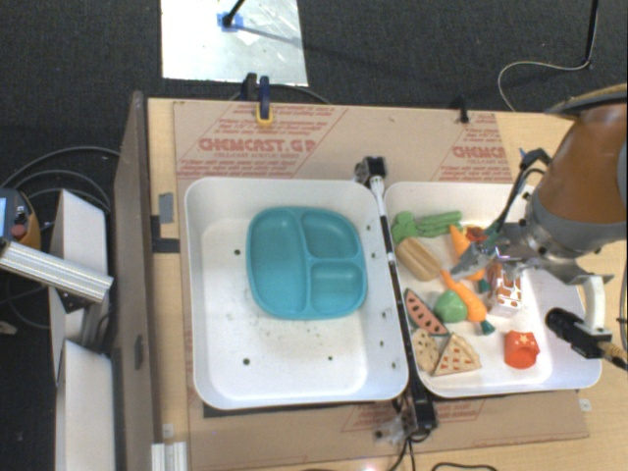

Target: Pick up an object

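The arm reached in from the right over the right bin [574, 376], its orange band and grey wrist hanging above the bin's far right part. The gripper [481, 255] sat low among the toy food near the bin's middle, but its metal fingers merged with the clutter beneath them, so whether they were spread or closed could not be told, and nothing could be seen held between them. Around it lay the objects on offer: a green vegetable toy [424, 225] at the bin's upper left, a tan bread-like piece [419, 258] just below it, and an orange carrot [465, 296] running slantwise beside a round green piece [449, 307]. A small white and red carton [505, 292] stood just under the gripper, possibly touching it, though the angle left that unclear. Nearer the front edge rested a watermelon slice [424, 314], a pizza slice [454, 357] and a red pepper [521, 349] off to the right. The left bin [221, 361] held a teal divided plate [304, 263], lying flat near its centre. Both bins sat side by side on a cardboard sheet [294, 140] covering the bench.
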Motion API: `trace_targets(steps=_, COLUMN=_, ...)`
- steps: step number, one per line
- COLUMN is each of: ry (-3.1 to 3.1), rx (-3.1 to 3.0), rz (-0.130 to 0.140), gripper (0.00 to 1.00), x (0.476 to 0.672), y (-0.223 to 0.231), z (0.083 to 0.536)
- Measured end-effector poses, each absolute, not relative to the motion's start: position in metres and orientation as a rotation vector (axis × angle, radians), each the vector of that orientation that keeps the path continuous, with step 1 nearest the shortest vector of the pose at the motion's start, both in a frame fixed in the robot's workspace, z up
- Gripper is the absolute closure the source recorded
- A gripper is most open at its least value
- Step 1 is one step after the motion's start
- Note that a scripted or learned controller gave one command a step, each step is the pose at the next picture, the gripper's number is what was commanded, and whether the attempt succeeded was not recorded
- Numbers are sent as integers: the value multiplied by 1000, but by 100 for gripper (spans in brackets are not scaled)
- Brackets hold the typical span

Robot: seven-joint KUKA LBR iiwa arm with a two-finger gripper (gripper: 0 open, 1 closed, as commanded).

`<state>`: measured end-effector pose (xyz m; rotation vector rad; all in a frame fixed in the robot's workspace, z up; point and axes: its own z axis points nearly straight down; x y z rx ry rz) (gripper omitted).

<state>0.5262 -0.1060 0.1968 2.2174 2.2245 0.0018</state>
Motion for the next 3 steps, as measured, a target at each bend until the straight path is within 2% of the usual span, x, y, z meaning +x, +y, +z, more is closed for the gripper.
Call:
trace_targets(steps=1, ry=2226, rx=2223, rz=-5, gripper=0, x=549, y=-119, z=82)
trace_targets(steps=2, ry=2223, rx=2218, rz=2, gripper=100, x=550, y=-119, z=97)
trace_targets(steps=3, ry=2229, rx=2202, rz=17, gripper=100, x=577, y=-48, z=204)
